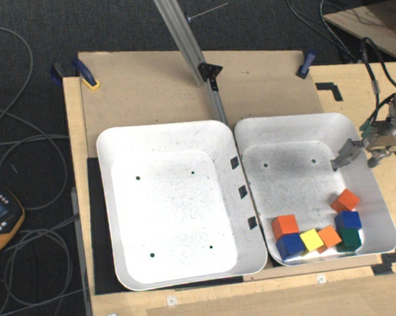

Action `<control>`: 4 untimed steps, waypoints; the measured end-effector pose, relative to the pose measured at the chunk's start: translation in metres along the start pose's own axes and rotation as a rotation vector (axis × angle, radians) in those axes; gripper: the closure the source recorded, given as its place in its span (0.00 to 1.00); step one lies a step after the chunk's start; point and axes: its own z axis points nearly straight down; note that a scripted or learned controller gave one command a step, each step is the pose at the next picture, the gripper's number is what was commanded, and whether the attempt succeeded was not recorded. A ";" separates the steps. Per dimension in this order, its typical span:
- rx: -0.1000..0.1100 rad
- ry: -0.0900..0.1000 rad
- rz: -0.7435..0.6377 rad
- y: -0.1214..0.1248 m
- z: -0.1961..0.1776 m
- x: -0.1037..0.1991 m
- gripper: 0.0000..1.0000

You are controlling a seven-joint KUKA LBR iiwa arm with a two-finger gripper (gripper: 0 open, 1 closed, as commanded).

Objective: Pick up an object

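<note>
The wooden bench (pixel 179 87) held two shallow white plastic bins side by side. The left white bin (pixel 119 194) had small dark dots on its floor and no blocks on it. The right white bin (pixel 285 137) held all the little blocks, packed in its near right corner.

An orange cube (pixel 347 200) sat tilted by the right wall, a bit apart from the rest. Nearer the front edge was a 2nd orange cube (pixel 284 225), w/ a blue cube (pixel 291 246) touching it on the near side. A yellow cube (pixel 311 240) sat just beside that blue one. Next came a small orange block (pixel 329 235), then another blue block (pixel 349 220) w/ a green block (pixel 350 241) touching it, right by the front wall.

The robot's grey two-finger claw (pixel 353 154) was over the right edge of the right bin, well apart from the blocks and farther back than them. Its two dark fingers (pixel 343 155) looked spread apart, approx. wide, w/ nothing between them. One finger pointed down and left to the bin floor.

A grey metal pole (pixel 187 42) slanted across the back of the bench. Blue clamps (pixel 85 74) sat at the back corners. Black cables (pixel 24 201) lay on the dark floor by the left edge.
</note>
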 end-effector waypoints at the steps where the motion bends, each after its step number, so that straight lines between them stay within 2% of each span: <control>1: 0.000 0.000 0.001 -0.010 0.058 -0.002 0.00; 2: 0.000 0.000 0.000 -0.010 0.111 -0.001 0.00; 3: -0.010 -0.003 -0.001 -0.008 0.097 -0.002 1.00; 4: -0.014 -0.006 -0.002 -0.014 0.040 0.005 1.00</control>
